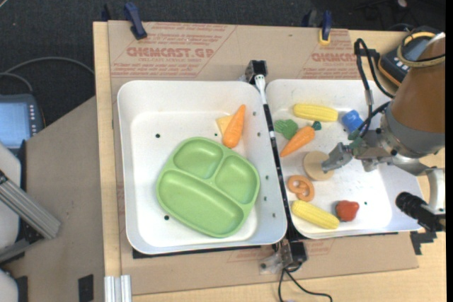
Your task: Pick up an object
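My gripper point(335, 158) hangs over the right bin point(375, 92), reaching in from the right, its tip just right of a tan round disc point(313, 166). Nothing shows held in it. Around it lie an orange carrot point(297, 141), a green leafy piece point(286, 128), a yellow corn cob point(316, 112), a blue block point(352, 119), a pretzel point(301, 187), a second corn cob point(315, 215) and a red piece point(347, 209). The arm hides the bin's right part.
The left bin point(138, 152) holds a green divided plate point(207, 185), another carrot point(234, 126) and a pale yellow piece point(224, 125) beside it. A dividing rail point(269, 131) runs between the bins. Clamps sit at the bench's far edge.
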Available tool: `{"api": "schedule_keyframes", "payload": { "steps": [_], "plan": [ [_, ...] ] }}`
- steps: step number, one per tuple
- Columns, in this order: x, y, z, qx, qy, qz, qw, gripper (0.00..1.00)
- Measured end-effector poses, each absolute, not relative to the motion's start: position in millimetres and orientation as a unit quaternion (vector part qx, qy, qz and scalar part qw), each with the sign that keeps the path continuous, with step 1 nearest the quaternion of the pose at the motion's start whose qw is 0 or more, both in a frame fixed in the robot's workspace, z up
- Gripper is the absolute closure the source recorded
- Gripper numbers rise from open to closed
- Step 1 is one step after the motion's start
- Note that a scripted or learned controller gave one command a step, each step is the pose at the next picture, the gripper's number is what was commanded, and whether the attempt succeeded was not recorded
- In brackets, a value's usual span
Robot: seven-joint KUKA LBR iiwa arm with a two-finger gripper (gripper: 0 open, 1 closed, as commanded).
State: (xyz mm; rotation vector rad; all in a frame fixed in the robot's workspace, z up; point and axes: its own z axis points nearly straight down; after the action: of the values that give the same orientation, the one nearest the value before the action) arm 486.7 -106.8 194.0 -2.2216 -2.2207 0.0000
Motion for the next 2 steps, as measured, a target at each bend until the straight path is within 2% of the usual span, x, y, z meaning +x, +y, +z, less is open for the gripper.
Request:
{"api": "schedule_keyframes", "payload": {
  "steps": [1, 2],
  "plan": [
    [582.0, -68.9, 192.6, -0.705, -0.709, -0.0019, -0.003, 0.0],
    [592.2, -99.0, 161.4, -0.708, -0.706, 0.0007, 0.0, 0.0]
  ]
}}
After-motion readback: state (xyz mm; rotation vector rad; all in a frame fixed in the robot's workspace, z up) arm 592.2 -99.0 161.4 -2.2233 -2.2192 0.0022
